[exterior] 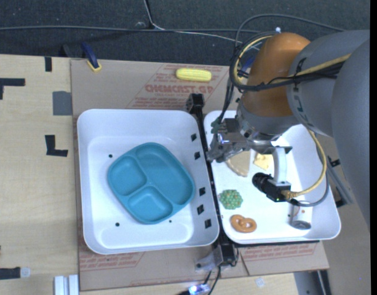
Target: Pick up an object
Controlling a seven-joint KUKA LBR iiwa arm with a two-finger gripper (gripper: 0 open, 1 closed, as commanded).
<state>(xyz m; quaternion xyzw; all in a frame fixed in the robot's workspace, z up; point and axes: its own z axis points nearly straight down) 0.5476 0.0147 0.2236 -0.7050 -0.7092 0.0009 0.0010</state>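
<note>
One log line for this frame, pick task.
arm: over right bin | pincer: low at bin's left side, grasp unclear | in bin: green ball, pretzel | left bin: blue tray

Right bin, lower centre-right of frame: green ball [230, 198], pretzel [243, 224] just below it, tan slice [239, 164] and yellow wedge [262, 161] above.

Bench [28, 183], two white bins [90, 165], yellow corn [193, 74]

The grey arm [336, 72] reaches in from the right, its orange band [275, 72] above the wrist. The gripper [228, 146] points down toward the scene's middle, fingers obscured.
</note>
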